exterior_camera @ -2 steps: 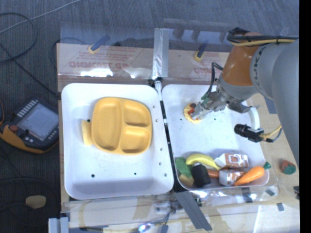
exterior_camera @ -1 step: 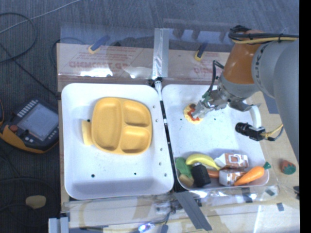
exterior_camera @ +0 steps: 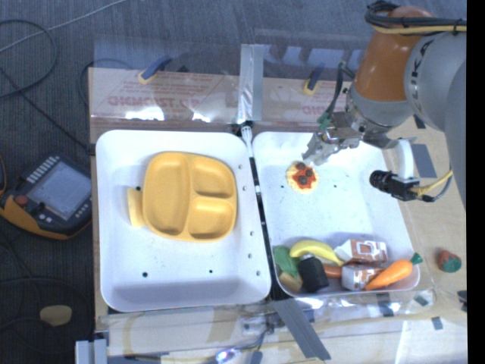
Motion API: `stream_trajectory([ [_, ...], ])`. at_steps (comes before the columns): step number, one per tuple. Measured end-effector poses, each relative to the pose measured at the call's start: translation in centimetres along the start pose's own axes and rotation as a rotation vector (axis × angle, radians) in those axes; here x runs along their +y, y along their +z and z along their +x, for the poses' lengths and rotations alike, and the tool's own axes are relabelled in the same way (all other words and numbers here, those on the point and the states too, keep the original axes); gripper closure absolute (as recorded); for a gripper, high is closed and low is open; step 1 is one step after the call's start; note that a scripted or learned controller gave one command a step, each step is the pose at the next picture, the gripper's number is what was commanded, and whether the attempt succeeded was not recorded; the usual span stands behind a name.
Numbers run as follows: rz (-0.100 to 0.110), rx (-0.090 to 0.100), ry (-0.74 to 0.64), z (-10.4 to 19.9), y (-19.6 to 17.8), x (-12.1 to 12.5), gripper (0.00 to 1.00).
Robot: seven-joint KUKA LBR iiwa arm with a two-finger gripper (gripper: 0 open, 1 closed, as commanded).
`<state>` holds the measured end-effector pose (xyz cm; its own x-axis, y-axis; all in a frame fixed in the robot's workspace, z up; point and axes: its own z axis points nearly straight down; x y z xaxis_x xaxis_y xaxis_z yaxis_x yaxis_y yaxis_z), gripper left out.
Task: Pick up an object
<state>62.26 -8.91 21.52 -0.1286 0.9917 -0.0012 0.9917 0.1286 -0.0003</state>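
The claw (exterior_camera: pixel 317 152) hangs just beside a small round toy pastry (exterior_camera: pixel 302 177) in the right bin (exterior_camera: pixel 356 203); its opening cannot be told. The pastry looks light, rigid; grip across its rim.

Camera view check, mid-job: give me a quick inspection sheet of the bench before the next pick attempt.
Surface: two white bins side by side, left bin, right bin.
Job's things: small round yellow-red item alone in the right bin; banana, carrot, black cylinder and packets piled at its near edge.
Clutter: yellow divided tray in the left bin.
Gripper: gripper just above the round item, nothing seen held.
Cables: white cable on the floor.
Surroundings: handheld pendant at left.
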Motion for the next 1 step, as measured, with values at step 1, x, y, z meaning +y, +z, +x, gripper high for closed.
stream_trajectory([
  [1,0.001,0.0,0.0,-0.01,0.04,-0.03,0.0],
])
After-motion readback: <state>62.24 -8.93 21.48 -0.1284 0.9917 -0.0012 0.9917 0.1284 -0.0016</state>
